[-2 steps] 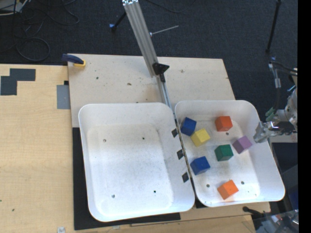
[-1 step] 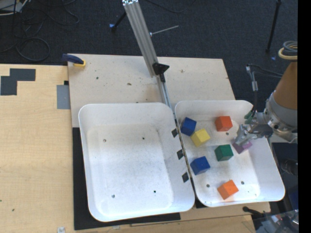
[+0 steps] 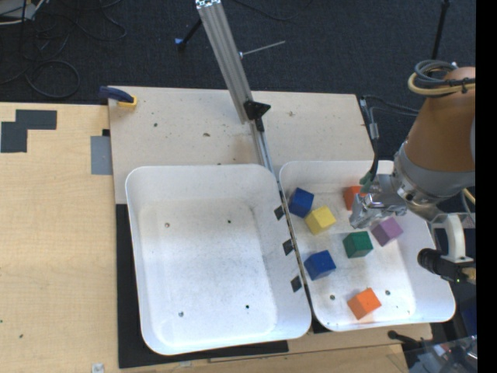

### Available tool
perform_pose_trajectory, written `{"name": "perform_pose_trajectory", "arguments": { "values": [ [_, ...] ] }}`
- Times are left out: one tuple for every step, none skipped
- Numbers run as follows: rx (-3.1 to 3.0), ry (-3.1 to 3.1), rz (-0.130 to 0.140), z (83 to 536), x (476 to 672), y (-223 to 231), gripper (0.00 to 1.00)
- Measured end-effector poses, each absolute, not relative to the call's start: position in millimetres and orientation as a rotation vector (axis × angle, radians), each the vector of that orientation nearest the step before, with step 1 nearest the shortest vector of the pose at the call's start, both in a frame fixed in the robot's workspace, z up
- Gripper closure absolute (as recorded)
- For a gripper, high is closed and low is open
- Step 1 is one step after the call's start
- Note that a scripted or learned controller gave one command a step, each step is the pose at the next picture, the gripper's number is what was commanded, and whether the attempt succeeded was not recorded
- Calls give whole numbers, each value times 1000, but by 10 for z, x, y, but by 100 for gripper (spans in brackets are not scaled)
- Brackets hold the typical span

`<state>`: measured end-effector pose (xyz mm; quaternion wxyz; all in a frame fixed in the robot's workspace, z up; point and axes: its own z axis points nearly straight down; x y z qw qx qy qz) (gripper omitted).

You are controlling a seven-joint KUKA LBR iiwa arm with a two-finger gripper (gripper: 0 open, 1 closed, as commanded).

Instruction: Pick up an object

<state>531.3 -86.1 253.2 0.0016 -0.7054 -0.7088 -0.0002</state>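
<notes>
The right bin (image 3: 419,305) holds several small blocks. Two blue cubes (image 3: 301,201) (image 3: 320,263) lie near its left wall, with a yellow cube (image 3: 320,220) between them. A green cube (image 3: 358,244) sits mid-bin, a purple cube (image 3: 387,230) just right of it, and an orange cube (image 3: 363,302) near the front. Another orange block (image 3: 351,196) is partly hidden behind the gripper. My gripper (image 3: 365,212) hangs low over the bin, just above and between the green and purple cubes. Its metal fingers point down-left, and their spacing is hidden.
The left bin (image 3: 155,185) lies beside the right one, with black clips (image 3: 284,247) along the shared wall. A slanted aluminium bar (image 3: 229,61) rises behind the bins. The arm's grey and orange body (image 3: 439,142) overhangs the right bin's far right side.
</notes>
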Motion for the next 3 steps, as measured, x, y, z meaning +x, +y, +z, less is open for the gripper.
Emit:
{"name": "perform_pose_trajectory", "arguments": {
  "values": [
    [-2213,-2222,2,2385,5270,-293,100],
    [-2214,-2223,1,2429,5222,184,100],
    [-2213,-2221,6,2268,5219,676,100]
  ]
}}
